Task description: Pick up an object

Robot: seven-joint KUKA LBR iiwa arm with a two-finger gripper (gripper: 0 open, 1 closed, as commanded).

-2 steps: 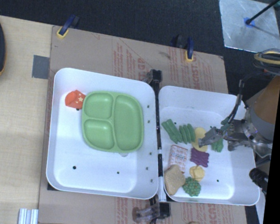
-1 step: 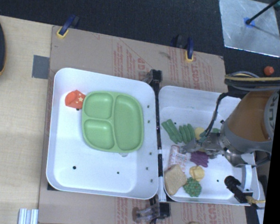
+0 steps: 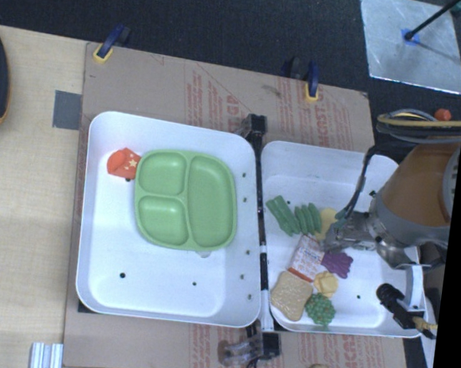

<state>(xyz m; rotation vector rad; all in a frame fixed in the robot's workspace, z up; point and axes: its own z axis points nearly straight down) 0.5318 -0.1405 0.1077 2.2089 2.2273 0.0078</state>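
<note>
Many toy foods point(image 3: 310, 269) crowd the right bin point(image 3: 293, 158); the gripper point(image 3: 343, 234) sits low among them to grab one; I cannot tell its grip.

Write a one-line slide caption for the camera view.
KUKA arm lowers its pincer among toy foods in the right bin, while a green divided plate lies in the left bin.
</note>
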